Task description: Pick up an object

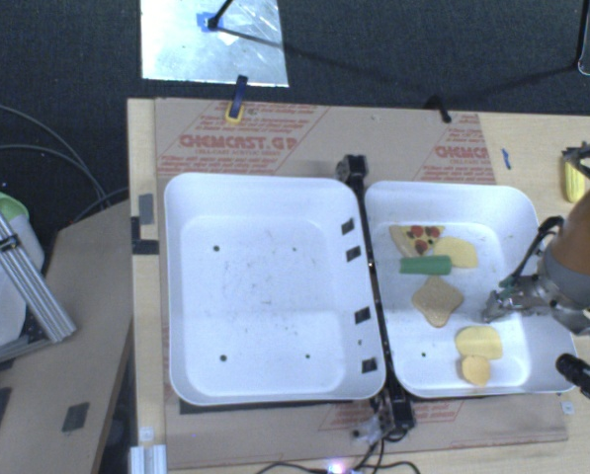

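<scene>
The right bin [502, 210] holds several toy food pieces: a pizza slice [418, 236], a pale yellow piece [460, 253], a green stick [425, 265], a tan toast-like piece [438, 301] and two yellow pieces [479, 342] [475, 369] near the front. My gripper [499, 304] hangs low over the right side of this bin, just right of the tan piece and above the yellow ones. Nothing shows between its tips.
The left bin [265, 289] lies beside it, with a black divider clamp [354, 169] between the two. The arm's grey body and orange band [581, 240] cover the right bin's right rim. A metal frame [18, 265] stands at far left.
</scene>
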Robot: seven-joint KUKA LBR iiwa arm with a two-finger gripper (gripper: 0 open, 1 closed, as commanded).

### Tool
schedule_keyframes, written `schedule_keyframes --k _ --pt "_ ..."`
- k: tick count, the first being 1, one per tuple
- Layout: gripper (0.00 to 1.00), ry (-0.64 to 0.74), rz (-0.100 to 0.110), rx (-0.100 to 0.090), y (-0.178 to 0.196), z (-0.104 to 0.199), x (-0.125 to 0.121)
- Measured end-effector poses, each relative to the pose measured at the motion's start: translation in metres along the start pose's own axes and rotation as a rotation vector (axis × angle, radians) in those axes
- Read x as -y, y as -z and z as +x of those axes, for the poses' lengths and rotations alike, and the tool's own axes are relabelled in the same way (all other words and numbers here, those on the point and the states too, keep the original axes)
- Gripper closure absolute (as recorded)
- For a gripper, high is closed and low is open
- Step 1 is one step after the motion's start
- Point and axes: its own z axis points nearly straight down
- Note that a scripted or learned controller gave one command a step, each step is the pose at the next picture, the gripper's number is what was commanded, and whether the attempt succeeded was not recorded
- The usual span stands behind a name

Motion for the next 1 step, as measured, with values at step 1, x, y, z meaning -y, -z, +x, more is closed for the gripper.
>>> schedule_keyframes --k 1 --pt "1.00 -0.003 0.001 -0.001 -0.0002 0.0000 0.0007"
